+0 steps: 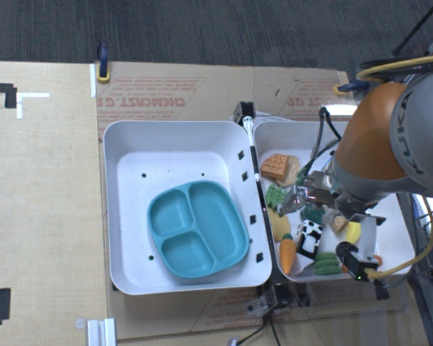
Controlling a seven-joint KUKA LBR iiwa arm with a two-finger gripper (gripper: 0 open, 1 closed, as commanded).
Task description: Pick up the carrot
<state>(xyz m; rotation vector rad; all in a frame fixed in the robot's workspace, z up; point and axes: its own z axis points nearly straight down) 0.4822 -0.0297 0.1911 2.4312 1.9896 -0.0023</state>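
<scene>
The carrot (286, 254) is a small orange piece with a green top, lying near the front left corner of the right bin (400, 222). My gripper (297, 198) hangs over the middle of that bin, above and slightly right of the carrot, among the toy foods. Its metal fingers (290, 202) point left toward a green leafy toy (276, 195). The carrot lies apart from the fingers, untouched.
The right bin also holds a waffle (276, 166), a black-and-white cow toy (309, 237), a green vegetable (327, 264) and a yellow piece (353, 231). A teal divided plate (197, 228) sits in the left bin (130, 193). The arm's bulk covers the right bin's right half.
</scene>
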